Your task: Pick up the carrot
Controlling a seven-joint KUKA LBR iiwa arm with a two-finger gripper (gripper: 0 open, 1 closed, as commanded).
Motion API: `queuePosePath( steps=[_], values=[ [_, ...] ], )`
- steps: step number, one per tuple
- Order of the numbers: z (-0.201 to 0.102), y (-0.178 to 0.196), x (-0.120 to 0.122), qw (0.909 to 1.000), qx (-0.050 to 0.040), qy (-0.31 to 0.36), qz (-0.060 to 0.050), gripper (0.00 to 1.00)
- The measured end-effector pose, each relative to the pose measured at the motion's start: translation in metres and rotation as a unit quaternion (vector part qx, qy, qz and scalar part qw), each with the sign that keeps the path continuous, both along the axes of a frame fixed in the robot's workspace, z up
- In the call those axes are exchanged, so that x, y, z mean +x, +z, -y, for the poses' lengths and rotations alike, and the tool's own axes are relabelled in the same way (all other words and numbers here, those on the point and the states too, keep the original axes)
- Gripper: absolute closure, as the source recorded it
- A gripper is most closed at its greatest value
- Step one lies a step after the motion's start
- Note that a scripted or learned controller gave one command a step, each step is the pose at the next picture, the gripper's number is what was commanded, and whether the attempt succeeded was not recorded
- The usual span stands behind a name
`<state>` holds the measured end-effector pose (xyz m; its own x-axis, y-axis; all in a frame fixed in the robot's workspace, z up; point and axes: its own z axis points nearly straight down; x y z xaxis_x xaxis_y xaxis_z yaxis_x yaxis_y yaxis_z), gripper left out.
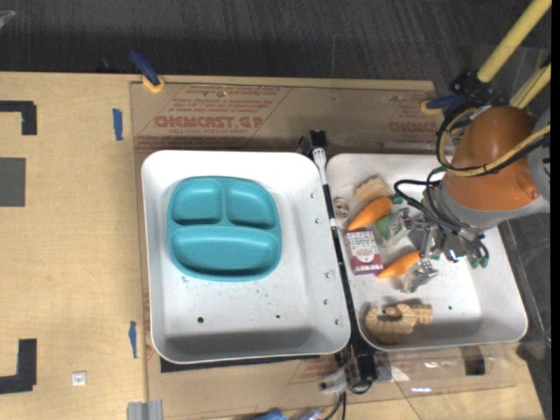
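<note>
Two orange pieces flank the gripper [426,256] in the right bin [503,309]: a carrot [398,265] at its nine o'clock, touching it, perhaps pinched; I cannot tell. Another [370,213] lies at ten o'clock.

Dark carpeted floor [262,24] along the top, pale wooden bench [61,234] with black tape marks [19,116], brown cardboard sheet [262,112] clamped by a blue-and-yellow clip [147,71], yellow poles [516,33] upper right

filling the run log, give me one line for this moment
arm: over right bin | gripper: at smaller carrot, grasp unclear | second carrot: loose | divided plate: left bin
</note>
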<state>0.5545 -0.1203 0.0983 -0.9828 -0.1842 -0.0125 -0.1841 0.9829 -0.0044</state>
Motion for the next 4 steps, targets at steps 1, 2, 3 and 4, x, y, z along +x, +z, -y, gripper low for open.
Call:
queuePosePath(
  steps=[1,2,3,4],
  values=[
    [0.019,-0.008,-0.032,0.9994,0.0022,-0.035,0.001,0.00],
    [0.019,0.005,-0.027,0.9994,0.0005,-0.034,0.008,1.00],
    [-0.008,-0.005,-0.059,0.9997,-0.0029,0.022,0.007,1.00],
    [-0.075,0.090,-0.043,0.9992,0.0018,0.041,0.000,1.00]
  ],
)
